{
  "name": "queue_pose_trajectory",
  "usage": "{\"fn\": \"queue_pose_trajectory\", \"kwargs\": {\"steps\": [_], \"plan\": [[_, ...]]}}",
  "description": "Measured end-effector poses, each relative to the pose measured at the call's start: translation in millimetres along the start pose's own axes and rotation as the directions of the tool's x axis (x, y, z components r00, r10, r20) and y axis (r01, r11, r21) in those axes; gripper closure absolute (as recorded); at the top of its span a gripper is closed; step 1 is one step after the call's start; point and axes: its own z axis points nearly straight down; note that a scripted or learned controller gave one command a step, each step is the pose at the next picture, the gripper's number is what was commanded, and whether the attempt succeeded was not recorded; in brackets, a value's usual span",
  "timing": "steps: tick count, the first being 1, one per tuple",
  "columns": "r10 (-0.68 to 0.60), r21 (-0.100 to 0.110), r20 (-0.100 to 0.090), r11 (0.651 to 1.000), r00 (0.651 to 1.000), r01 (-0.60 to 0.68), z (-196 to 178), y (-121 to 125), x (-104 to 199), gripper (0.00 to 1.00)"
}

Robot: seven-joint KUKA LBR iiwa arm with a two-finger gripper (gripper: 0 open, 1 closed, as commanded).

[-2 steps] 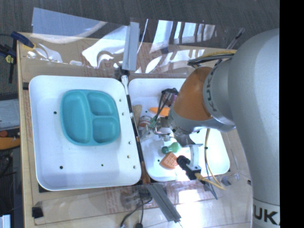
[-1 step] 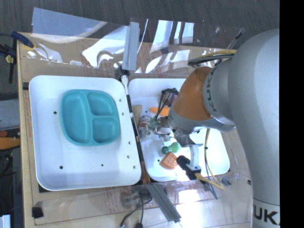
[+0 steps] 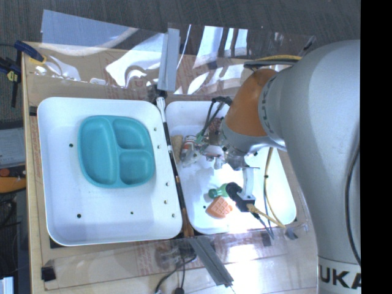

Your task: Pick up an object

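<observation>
Over right bin (image 3: pixel 197 216), arm (image 3: pixel 257 112) hangs low near small bits (image 3: pixel 187 146) at 10 o'clock, likely lining up pick; orange piece (image 3: pixel 219 208), green piece (image 3: pixel 214 193) at 6 o'clock; grip open or closed, cannot tell.

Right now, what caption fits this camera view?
Grey arm reaches over the right bin; teal tray sits in the left bin.

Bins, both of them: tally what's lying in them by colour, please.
Teal: 1, the divided plate in the left bin
Orange: 1, a ridged piece in the right bin
Green: 1, a small piece beside it
Total: 3 clear; the small clutter by the divider is too unclear to count.
</observation>
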Motion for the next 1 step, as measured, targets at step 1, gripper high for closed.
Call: {"fn": "queue_pose_trajectory", "kwargs": {"steps": [1], "plan": [[-0.278,-0.007,0.008,0.961,0.961,0.278,-4.3,67.8,15.0,0.0]]}}
